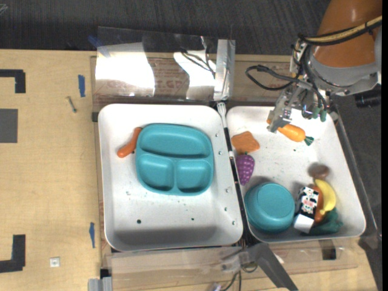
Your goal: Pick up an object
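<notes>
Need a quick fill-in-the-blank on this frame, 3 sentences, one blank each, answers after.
1. The teal divided plastic tray lies in the ___ white bin.
2. The purple toy grape bunch lies directly above the teal round ___ in the picture.
3. The gripper hangs beside the orange toy ___ near the right white bin's far edge.

Missing words: left; bowl; carrot

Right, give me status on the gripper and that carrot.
Gripper low over right bin, far end. Carrot right beside its tip, grasp not confirmed. Orange wedge and grapes lie apart, nearer the divider.
</notes>
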{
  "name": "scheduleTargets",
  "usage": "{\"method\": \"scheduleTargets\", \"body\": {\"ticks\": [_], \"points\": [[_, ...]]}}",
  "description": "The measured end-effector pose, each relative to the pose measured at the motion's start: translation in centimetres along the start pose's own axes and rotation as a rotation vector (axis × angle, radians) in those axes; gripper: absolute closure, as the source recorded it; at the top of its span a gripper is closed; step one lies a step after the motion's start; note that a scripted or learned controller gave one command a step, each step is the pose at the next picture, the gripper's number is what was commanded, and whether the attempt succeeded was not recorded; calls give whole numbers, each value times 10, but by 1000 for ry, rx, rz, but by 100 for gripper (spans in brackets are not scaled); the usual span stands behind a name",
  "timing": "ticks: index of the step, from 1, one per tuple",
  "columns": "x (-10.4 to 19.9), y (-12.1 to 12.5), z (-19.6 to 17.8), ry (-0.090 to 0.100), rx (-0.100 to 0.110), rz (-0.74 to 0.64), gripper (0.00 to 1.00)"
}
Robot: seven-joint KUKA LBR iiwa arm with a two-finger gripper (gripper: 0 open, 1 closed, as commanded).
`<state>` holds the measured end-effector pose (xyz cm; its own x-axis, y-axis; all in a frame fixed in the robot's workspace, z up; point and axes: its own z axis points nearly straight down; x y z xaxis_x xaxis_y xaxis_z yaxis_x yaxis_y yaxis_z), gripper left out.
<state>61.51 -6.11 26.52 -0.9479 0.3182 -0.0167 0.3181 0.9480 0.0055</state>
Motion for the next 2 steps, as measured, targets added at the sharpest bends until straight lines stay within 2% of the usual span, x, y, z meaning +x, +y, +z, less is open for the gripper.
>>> {"method": "scheduleTargets", "body": {"ticks": [1, 2], "points": [[0, 0, -7, 0, 2, -1, 100], [55, 30, 64, 16, 1, -319, 100]]}}
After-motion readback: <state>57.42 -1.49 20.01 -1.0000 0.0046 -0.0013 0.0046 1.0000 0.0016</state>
